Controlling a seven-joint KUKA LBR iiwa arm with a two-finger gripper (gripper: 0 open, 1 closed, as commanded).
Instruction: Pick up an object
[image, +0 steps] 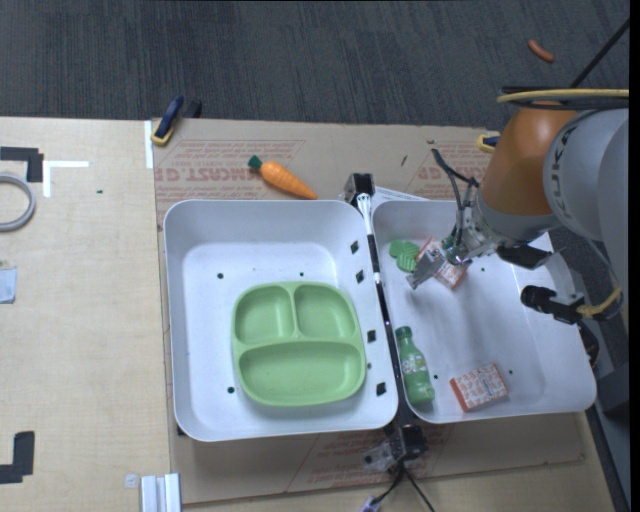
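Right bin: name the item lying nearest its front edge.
The small red box, flat near the right bin's front edge; the green bottle lies leftward against the wall.

One fixed camera looks down slantwise on both white bins (190, 330).

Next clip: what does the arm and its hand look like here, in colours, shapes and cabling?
The arm is a thick, rounded grey casing with a broad orange band above the wrist. Thin dark cables run beside the wrist down to the hand, a small metallic grey piece. A yellow cable arcs across the top of the arm, and a black fitting projects lower down.
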